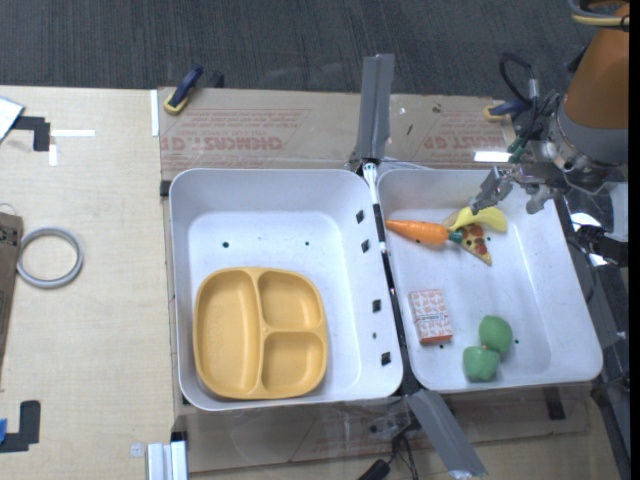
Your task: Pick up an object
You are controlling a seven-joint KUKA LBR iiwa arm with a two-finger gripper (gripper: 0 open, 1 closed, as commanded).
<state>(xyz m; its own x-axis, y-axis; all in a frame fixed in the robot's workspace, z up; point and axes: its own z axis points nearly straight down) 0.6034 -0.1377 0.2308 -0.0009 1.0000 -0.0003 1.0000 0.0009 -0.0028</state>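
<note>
The right bin (560, 298) holds an orange carrot (417, 232), a yellow banana (482, 218) and a pizza-slice toy (477, 244) near its back wall. A small pink and white box (431, 316) lies mid-bin, with two green round fruits (495, 332) (481, 364) toward the front. My gripper (512, 196) hangs over the bin's back right corner, just above and right of the banana. Its fingers are spread open with nothing between them; the left fingertip (490, 190) is close to the banana's top.
The left bin (200, 218) holds a yellow divided plate (262, 330). A grey divider post (375, 108) stands behind the bins' shared edge. A tape roll (48, 257) lies on the bench far left, and a blue clamp (183, 88) sits at the cardboard's back corner.
</note>
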